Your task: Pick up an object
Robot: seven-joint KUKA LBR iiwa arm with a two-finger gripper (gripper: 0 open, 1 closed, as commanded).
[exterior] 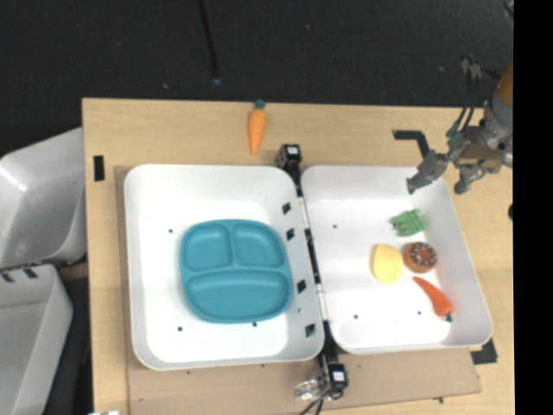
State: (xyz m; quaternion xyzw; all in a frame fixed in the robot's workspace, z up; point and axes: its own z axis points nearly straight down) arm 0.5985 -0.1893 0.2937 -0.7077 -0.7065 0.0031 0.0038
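While the gripper [446, 174] hangs over the upper right corner of the right bin [363, 327], its 2 dark fingers stand apart with nothing between them, 1 fingertip over the bin's top edge and the other just past its right rim. Nearest below it lies a small green leafy toy [409, 223], ruffled and flat on the white floor. Further down sit a round brown doughnut with sprinkles [422, 254] and a pale yellow rounded piece [388, 263], touching side by side, and below them a red-orange chili with a green tip [435, 296], slanting toward the bin's lower right corner. The arm enters from the right edge, grey at the wrist, with cables above it. Across the middle divider, the left bin [147, 335] holds 1 teal plate with 3 compartments [235, 270]. Outside both bins, an orange carrot with a green top [257, 128] lies on the wooden bench [363, 132], just above the left bin.
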